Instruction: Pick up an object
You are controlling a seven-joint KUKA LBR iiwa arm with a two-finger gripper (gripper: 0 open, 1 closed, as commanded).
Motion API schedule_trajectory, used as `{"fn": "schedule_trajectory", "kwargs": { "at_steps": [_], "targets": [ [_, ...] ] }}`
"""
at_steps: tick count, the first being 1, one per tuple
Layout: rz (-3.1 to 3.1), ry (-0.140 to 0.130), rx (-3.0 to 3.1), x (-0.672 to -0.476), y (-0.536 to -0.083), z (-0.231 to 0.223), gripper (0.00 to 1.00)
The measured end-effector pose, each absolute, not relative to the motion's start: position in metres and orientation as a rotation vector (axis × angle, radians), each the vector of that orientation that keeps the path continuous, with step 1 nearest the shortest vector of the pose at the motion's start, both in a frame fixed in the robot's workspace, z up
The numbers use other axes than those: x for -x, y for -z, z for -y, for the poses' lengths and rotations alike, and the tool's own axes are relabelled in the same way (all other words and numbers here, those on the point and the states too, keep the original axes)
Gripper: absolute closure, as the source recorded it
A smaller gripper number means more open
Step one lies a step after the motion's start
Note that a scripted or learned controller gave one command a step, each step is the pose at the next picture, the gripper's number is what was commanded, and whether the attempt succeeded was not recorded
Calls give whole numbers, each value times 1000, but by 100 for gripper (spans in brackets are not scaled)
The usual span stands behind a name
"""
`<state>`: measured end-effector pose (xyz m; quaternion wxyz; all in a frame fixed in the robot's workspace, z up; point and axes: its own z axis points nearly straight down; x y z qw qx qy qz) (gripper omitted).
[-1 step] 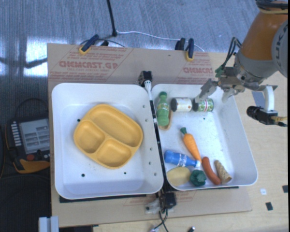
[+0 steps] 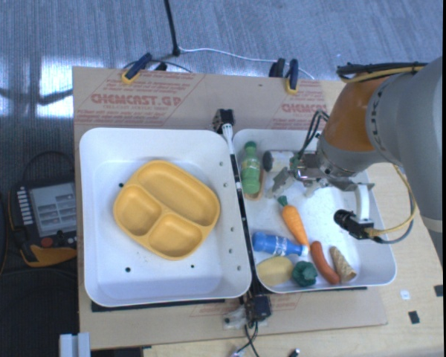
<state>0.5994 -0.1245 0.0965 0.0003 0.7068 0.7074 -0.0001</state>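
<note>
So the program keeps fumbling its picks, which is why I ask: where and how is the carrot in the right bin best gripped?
Probably at the thick orange body of the carrot, just below its green top, coming straight down from above. It lies flat on the floor of the right bin, running diagonally, so the gripper should close across its width. Its lower tip nears the blue bottle, so grip higher up.

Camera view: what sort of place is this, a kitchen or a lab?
Probably a robotics lab bench, not a kitchen: two white bins sit on clamped cardboard, toy food such as a carrot fills one, and cables run over carpet.
</note>
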Motion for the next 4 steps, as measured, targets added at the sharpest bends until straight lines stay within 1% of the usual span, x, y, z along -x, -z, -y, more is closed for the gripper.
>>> {"fn": "schedule_trajectory", "kwargs": {
  "at_steps": [1,2,3,4],
  "targets": [
    [-2202,-19,-2200,-570,-94,112,0],
    [-2207,-26,-2197,-548,-94,125,0],
    [-2199,-21,-2199,-547,-105,128,100],
    [-2222,-1,-2219,-575,-218,90,100]
  ]
}}
